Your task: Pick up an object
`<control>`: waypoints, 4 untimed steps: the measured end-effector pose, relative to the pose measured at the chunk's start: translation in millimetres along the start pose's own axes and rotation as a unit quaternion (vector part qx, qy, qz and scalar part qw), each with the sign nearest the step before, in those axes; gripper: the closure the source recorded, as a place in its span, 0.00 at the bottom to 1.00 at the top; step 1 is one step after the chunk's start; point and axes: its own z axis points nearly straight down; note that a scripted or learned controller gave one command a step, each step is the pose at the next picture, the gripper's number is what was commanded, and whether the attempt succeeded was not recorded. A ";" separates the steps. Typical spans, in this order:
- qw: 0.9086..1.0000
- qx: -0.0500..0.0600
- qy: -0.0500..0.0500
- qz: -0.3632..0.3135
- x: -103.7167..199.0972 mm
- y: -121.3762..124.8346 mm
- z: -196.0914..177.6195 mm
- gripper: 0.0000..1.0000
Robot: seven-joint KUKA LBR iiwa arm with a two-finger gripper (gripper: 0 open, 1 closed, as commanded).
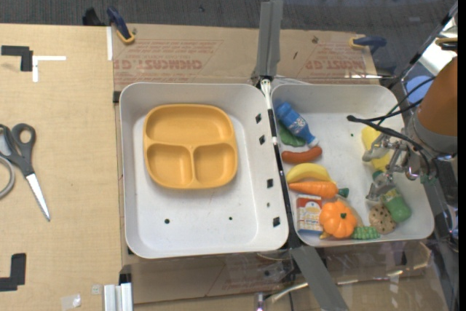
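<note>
Likely light, stiff and slick, the yellow toy (370, 138) beside the gripper (384, 172), whose jaw state I cannot tell, wants pinching across its narrow middle

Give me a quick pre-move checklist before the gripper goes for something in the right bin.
1. Gripper over the right bin: ok.
2. Object between its fingers: cannot tell.
3. Targets under it, cookie and green piece: ok, both visible.
4. Room around them: not ok, they crowd the bin's corner.
5. Black cable clear of the wrist: cannot tell.
6. Yellow divided plate in the left bin out of the path: ok.
</note>
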 end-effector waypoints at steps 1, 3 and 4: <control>1.000 0.001 -0.003 -0.001 -1.6 0.1 -10.3 1.00; 0.999 -0.001 0.000 0.042 -7.4 8.1 0.1 0.00; 0.999 0.000 -0.003 0.040 -8.9 8.3 -9.9 1.00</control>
